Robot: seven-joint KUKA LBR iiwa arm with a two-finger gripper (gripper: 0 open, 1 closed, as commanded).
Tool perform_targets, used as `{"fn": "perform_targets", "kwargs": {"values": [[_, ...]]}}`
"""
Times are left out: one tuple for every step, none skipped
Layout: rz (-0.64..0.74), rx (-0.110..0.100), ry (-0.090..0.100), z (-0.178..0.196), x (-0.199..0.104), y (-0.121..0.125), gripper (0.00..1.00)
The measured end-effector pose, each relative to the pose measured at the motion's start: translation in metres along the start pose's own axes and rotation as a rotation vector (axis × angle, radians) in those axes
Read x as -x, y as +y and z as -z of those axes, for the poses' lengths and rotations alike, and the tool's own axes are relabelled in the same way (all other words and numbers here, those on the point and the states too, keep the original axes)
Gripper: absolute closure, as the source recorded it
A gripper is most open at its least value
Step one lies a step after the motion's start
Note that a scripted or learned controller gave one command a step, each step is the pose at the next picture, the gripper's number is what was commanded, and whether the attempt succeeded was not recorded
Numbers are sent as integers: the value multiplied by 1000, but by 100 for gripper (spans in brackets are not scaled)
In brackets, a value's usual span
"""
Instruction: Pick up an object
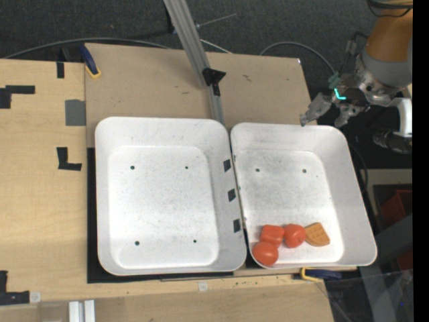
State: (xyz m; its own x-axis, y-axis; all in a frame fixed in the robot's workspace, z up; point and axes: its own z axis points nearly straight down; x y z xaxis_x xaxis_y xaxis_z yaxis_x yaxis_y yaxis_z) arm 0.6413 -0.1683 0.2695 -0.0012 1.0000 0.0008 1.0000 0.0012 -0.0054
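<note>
Three red rounded pieces lie at the front of the right bin (pixel 335 146): one (pixel 271 233) beside another (pixel 293 235), and a third (pixel 265 252) just in front of them against the bin's near wall. An orange biscuit-like piece (pixel 317 235) rests to their right. My gripper (pixel 327 117) hangs over the far right corner of the right bin, well away from the pieces. Its two fingers stand apart, open, with nothing between them.
The left bin (pixel 107 139) sits beside the right one, joined by black clips along the shared wall. A slanted metal bar (pixel 194 42) rises from behind the bins. Bare wooden bench lies beyond the far rims.
</note>
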Motion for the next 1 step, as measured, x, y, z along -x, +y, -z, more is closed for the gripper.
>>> {"fn": "perform_targets", "kwargs": {"values": [[1, 4, -2, 3, 0, 1, 0]]}}
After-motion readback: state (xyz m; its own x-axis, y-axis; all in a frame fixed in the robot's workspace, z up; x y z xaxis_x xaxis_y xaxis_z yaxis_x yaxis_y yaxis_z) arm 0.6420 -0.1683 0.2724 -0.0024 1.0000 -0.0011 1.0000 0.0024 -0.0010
